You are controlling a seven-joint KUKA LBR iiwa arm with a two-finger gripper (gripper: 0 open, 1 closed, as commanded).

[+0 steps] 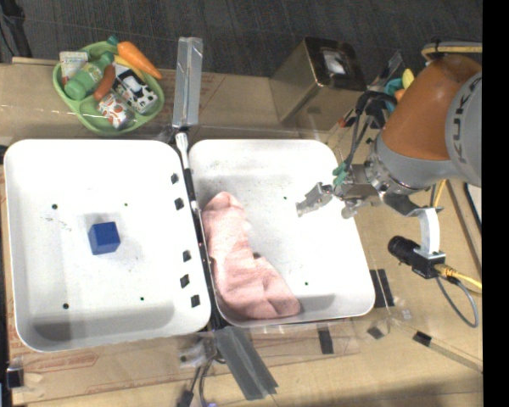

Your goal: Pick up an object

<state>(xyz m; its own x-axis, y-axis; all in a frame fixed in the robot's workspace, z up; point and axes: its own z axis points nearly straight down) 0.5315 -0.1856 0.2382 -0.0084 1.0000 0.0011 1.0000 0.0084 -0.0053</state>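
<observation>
Gripper [316,198] hangs above the right bin [322,155], over its right half with nothing between its fingers, which seem spread a little, while the pink cloth [242,261] lies along this bin's left wall and a blue cube [104,236] sits in the left bin [34,164].
</observation>
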